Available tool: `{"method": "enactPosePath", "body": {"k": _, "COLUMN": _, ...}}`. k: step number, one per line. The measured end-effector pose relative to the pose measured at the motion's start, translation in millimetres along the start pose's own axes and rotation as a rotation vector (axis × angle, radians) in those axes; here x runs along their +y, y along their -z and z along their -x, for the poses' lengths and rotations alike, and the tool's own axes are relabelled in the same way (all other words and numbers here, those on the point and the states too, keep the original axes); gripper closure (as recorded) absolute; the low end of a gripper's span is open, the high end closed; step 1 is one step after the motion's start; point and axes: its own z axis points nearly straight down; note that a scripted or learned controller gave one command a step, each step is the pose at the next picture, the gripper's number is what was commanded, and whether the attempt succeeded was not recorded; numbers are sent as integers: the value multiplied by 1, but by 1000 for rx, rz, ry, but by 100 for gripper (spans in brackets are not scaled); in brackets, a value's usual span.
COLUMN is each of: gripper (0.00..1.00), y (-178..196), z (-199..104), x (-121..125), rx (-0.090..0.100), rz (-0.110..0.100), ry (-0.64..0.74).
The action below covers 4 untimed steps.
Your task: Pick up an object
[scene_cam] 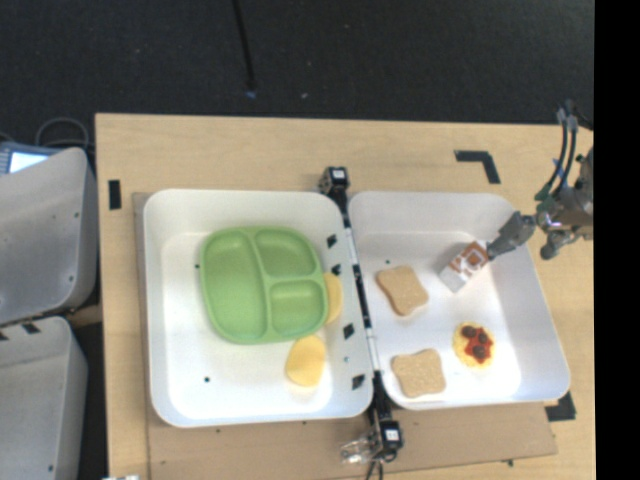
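Left bin [170,388]: green divided plate [264,284], yellow pcs beside it. Right bin [530,368]: two bread slices [402,290], pizza-ish bit [474,344], small carton [463,264]. My gripper [505,238] right at carton's upper-right edge, prob touching it. Cannot tell grip state tbh. Risk imo: off-centre contact just nudges or tips carton, no real grab.

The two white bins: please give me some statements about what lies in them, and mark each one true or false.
1. The green divided plate lies in the left bin. True.
2. Two bread slices lie in the right bin. True.
3. The small carton lies in the left bin. False: it is in the right bin.
4. The yellow piece sits on the green plate. False: it lies on the bin floor below the plate.
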Motion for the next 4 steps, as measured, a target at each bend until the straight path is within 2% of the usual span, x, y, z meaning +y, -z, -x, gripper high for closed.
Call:
{"method": "enactPosePath", "body": {"k": 1, "gripper": 0, "y": -42, "z": 0, "x": -4, "rx": 0, "rz": -2, "ry": -2}}
{"method": "enactPosePath", "body": {"k": 3, "gripper": 0, "y": -167, "z": -8, "x": -10, "rx": 1, "rz": -6, "ry": -4}}
{"method": "enactPosePath", "body": {"k": 4, "gripper": 100, "y": -152, "z": -6, "x": -7, "rx": -1, "rz": 4, "ry": -10}}
